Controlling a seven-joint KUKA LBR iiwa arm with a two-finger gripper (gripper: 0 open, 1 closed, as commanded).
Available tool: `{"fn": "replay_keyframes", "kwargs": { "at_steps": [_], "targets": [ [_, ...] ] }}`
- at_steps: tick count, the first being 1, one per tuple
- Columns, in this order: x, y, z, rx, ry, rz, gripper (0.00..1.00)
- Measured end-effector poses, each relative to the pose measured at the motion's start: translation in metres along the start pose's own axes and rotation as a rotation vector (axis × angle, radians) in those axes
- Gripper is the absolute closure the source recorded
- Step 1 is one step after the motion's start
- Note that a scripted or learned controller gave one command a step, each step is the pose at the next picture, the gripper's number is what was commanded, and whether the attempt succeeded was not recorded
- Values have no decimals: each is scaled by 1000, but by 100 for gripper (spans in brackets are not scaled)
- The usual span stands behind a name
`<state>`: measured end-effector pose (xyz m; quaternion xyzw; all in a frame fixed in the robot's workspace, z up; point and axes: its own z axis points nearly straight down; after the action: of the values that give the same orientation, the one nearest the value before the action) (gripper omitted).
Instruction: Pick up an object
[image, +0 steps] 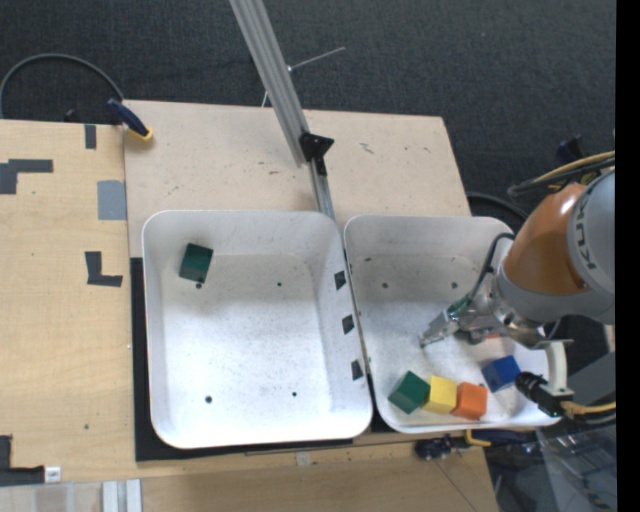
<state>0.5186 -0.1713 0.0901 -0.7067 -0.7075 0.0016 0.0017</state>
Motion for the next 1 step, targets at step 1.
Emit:
{"fn": "replay_keyframes", "kwargs": {
  "at_steps": [1],
  "targets": [
    [1, 0, -11, -1, 2, -1, 100]
  ]
}}
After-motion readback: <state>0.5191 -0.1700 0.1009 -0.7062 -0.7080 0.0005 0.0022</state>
